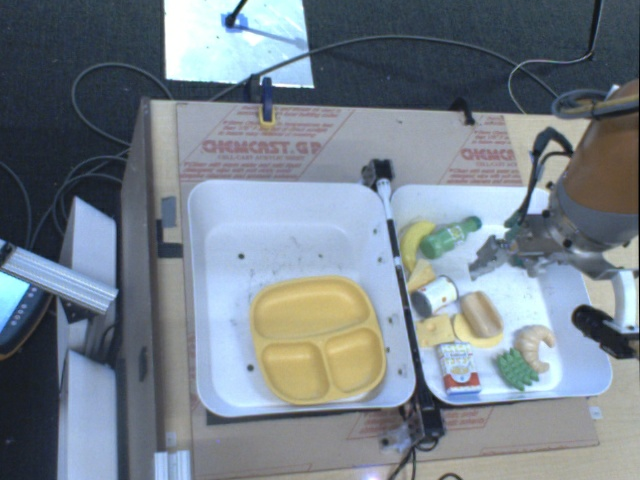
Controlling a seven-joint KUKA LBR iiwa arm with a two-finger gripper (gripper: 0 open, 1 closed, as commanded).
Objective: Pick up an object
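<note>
From above, two white bins sit side by side on the tabletop. The left bin has a yellow tray near its front edge. The right bin has the small things to pick from. A banana and a green bottle lie near its back left corner. A can lies by its left wall. A bun lies in the middle. A red box, a green toy and a croissant lie along the front edge.

The arm comes in over the right side of the right bin. The hand hangs over the middle of that bin, pointing to the left wall. Its two fingers look a little apart, and nothing sits between them.

The bottle is the nearest thing. It lies just past the fingers, toward the back left corner. Its long side runs slanted, cap toward the hand. The bun lies just toward the front edge. I think the hand must go down next.
</note>
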